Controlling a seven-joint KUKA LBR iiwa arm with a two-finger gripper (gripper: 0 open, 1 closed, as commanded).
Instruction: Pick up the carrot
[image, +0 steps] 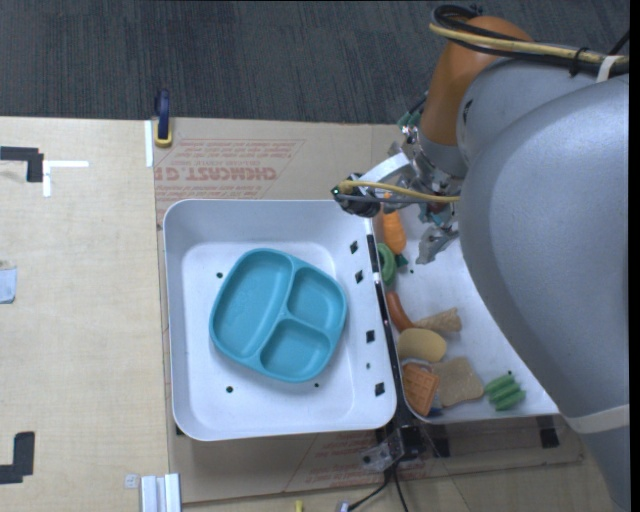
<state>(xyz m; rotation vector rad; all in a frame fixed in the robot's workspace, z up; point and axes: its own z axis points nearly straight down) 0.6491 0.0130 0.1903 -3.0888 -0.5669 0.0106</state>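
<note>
- My gripper (400, 212) is hanging over the far end of the right bin (455, 285), at the wall shared with the left bin (185, 300).
- I cannot tell how wide it is standing.
- The carrot (394, 233) is lying right beneath it, seemingly touching, whether clasped I cannot tell.
- A blue plate (278, 315) is sitting in the left bin.

Divided plate (278, 315) in left bin (190, 330), carrot (394, 232) at far left edge of right bin (470, 290), end effector (432, 215) just above it, sausage (399, 310), potato (422, 345), waffle (419, 388), toast (459, 381) nearer camera, both bins on worktop (70, 320)
</note>
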